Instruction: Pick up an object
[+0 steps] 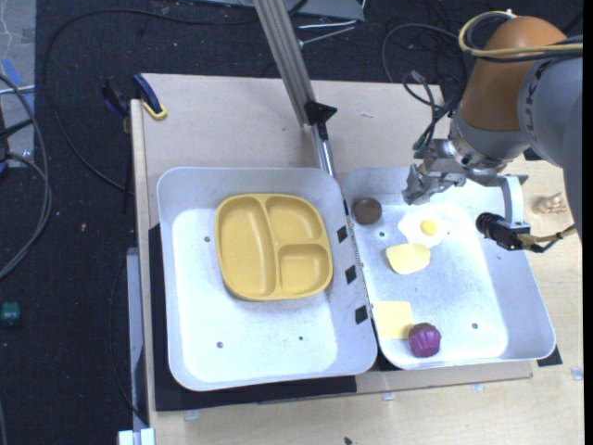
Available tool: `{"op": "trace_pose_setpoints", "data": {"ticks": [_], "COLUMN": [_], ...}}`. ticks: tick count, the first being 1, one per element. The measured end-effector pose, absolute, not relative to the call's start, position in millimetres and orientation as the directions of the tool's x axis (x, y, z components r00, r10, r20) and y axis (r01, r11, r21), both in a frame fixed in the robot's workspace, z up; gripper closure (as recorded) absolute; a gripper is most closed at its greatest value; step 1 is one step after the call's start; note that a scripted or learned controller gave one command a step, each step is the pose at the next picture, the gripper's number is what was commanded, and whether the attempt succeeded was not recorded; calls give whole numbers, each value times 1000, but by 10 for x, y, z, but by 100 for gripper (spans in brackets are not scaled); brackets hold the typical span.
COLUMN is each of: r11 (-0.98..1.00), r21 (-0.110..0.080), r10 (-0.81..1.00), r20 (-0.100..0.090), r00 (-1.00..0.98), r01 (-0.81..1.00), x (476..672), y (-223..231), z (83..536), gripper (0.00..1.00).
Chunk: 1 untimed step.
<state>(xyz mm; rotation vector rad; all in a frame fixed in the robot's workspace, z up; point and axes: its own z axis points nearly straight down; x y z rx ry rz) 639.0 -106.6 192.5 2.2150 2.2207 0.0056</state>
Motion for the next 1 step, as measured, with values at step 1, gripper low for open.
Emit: {"op": "trace_pose_setpoints", "data": {"ticks": [1], "r11": [3], "r21": [6], "r10": [1000], "r20": [-1], "r00": [-3], "r01": [1000], "x": [6406], "y": [-1069], "z": [2356], "gripper": [100]}}
